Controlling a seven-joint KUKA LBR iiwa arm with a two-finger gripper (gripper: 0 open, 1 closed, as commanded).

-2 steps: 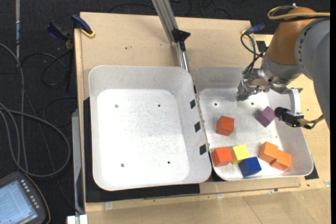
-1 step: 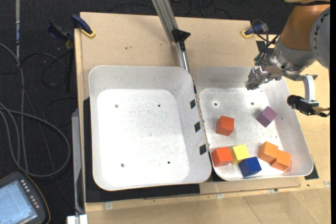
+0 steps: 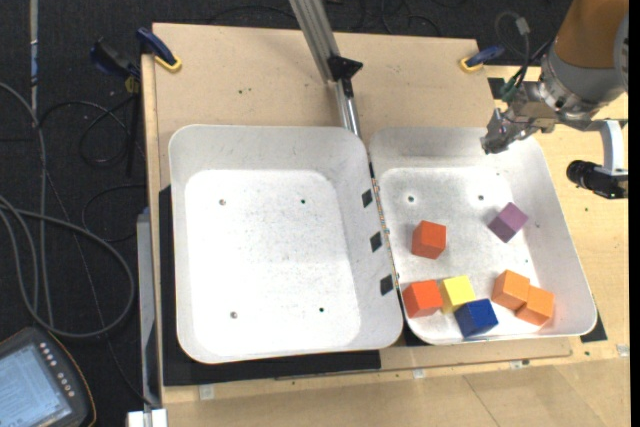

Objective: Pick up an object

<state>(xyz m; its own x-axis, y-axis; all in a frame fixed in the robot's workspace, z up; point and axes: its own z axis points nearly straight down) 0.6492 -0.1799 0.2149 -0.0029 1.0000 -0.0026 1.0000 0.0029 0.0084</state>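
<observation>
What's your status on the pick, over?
Gripper over right bin's far edge, nothing seen in it. Purple block nearest, apart from the rest. Nothing between gripper and block.

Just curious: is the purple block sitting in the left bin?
No, the purple block lies in the right bin, among the other coloured blocks.

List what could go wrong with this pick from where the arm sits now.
1. The gripper sits over the right bin's far rim, apart from every block; a straight descent could strike the rim.
2. The yellow block, blue block and an orange block touch, so a grasp there may jam or push neighbours.
3. Two orange blocks crowd the bin's right wall. The lone purple block looks safer.
</observation>
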